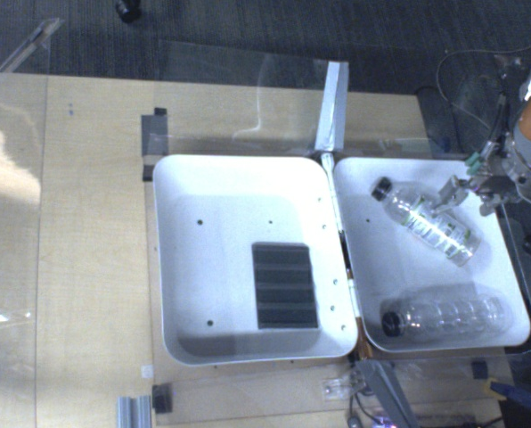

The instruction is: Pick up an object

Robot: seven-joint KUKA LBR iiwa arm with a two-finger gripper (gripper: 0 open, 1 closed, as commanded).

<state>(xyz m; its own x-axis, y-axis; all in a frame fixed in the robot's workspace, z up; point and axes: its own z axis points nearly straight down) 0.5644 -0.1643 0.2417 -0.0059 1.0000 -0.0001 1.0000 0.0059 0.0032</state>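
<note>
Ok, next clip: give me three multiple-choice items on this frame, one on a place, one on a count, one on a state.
1. Where does the dark ribbed block lie?
A. left bin
B. right bin
C. on the bench outside the bins

2. How many clear plastic bottles are in the right bin?
A. one
B. two
C. four

3. How do the bottles rest?
A. both upright
B. both on their sides
C. one upright, one on its side

Answers:
1 A, the block sits on the floor of the left bin.
2 B, an upper bottle and a lower bottle lie there.
3 B, each shows its full length with the dark cap pointing left. The tool hovers by the upper bottle.
</note>
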